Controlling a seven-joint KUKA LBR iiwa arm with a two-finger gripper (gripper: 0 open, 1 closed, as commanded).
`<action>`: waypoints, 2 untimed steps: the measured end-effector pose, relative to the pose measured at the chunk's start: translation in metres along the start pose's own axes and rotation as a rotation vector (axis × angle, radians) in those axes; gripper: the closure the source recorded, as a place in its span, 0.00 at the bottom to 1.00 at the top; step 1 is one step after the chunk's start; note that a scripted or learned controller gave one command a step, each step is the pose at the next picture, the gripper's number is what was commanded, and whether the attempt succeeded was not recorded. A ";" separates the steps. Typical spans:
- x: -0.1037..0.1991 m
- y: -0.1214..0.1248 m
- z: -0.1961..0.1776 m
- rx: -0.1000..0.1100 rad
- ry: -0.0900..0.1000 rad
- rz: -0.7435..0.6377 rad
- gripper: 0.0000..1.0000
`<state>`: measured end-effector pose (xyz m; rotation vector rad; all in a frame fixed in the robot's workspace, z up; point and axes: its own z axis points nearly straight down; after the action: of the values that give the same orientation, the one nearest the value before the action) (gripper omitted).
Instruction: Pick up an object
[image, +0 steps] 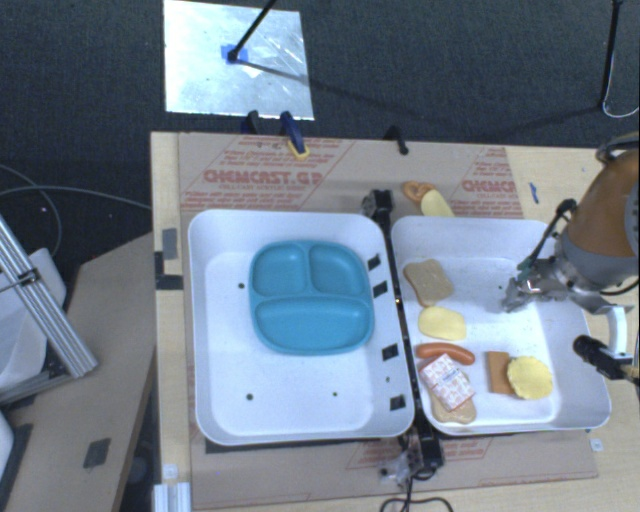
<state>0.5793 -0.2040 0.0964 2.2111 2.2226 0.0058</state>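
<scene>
I am hovering my hand (522, 290) low over the right bin (590, 400), over bare floor east of the bread (428, 281); whether it is gripping, I cannot tell. The food is sitting loose for picking: bread, sausage (444, 352), packet (446, 382), yellow pieces. The left bin (215, 300) is carrying a blue tray (309, 298).
</scene>
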 end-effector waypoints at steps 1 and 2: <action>0.000 0.001 -0.011 -0.003 -0.001 -0.002 1.00; 0.000 0.002 -0.022 -0.007 -0.002 -0.003 1.00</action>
<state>0.5812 -0.2043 0.1180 2.2033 2.2217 0.0117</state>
